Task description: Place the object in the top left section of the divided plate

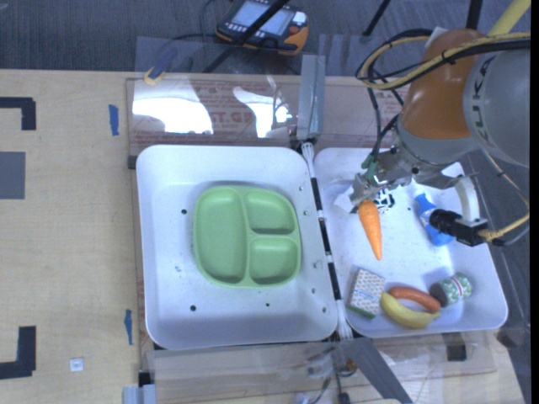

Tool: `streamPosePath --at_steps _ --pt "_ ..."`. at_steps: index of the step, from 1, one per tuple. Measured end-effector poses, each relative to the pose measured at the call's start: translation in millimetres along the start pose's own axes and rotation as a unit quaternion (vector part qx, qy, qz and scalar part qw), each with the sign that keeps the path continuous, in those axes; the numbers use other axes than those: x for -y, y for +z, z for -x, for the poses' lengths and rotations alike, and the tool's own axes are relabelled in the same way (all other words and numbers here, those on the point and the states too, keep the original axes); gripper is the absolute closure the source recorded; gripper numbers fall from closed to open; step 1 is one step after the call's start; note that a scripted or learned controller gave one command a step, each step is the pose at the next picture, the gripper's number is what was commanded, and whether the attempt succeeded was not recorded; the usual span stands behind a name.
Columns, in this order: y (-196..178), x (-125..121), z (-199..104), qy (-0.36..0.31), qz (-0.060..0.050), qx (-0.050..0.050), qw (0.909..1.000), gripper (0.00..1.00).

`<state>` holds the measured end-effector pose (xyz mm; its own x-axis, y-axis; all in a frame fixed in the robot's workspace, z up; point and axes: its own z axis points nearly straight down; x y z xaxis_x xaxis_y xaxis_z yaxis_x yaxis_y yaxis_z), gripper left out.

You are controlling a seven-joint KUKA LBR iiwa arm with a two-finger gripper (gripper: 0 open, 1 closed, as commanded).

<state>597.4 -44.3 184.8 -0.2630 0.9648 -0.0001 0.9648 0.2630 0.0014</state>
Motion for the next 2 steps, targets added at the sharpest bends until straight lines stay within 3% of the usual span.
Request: streamPosePath --at_steps 1,2 --pt "0 0 0 0.000 0.000 0.000 1.0000 0.00" --pt "-30 -40 -25 -0.117 0.002 0.001 0.9931 0.00"
